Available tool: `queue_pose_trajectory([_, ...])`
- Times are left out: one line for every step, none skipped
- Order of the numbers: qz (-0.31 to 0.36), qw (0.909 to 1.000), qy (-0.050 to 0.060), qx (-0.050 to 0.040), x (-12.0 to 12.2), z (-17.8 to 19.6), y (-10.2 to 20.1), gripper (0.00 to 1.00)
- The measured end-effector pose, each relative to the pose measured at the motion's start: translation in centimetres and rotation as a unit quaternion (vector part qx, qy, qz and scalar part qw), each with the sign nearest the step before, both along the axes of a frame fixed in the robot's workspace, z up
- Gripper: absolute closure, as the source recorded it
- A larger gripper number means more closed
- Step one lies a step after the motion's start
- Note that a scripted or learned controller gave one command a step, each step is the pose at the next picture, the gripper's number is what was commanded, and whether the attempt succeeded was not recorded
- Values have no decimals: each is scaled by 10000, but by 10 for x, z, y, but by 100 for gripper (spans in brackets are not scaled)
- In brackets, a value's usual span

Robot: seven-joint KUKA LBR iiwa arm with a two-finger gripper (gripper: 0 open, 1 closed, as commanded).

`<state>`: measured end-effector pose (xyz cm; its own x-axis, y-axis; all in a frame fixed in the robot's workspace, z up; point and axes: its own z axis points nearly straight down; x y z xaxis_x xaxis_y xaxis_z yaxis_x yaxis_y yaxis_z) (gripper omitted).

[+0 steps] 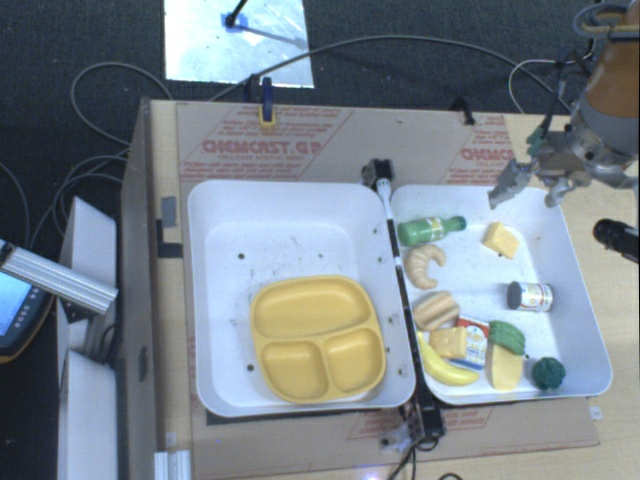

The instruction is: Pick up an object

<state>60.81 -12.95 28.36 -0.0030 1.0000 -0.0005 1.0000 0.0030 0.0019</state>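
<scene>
Grey gripper (pixel 530 187) hangs spread, pinching nothing, over my right bin's (pixel 585 298) far edge — poised above the cheese wedge (pixel 501 239).

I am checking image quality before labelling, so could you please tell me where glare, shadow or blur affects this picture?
Camera view: glare washes out the shiny sheet on the floor; the gripper and arm look slightly soft; the toys in the right bin are sharp enough to tell apart; the yellow tray casts only faint shadow.

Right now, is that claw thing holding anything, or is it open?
Gripper: open, fingers spread, holding nothing, above the far edge of the right bin.
</scene>
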Motion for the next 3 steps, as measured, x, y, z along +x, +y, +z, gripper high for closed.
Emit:
queue_pose_trajectory([-11,10000,17,3,-26,-146,-19,0])
queue_pose_trajectory([-12,10000,-11,-10,-8,-96,-78,0])
queue_pose_trajectory([-10,10000,8,2,-92,-110,-46,0])
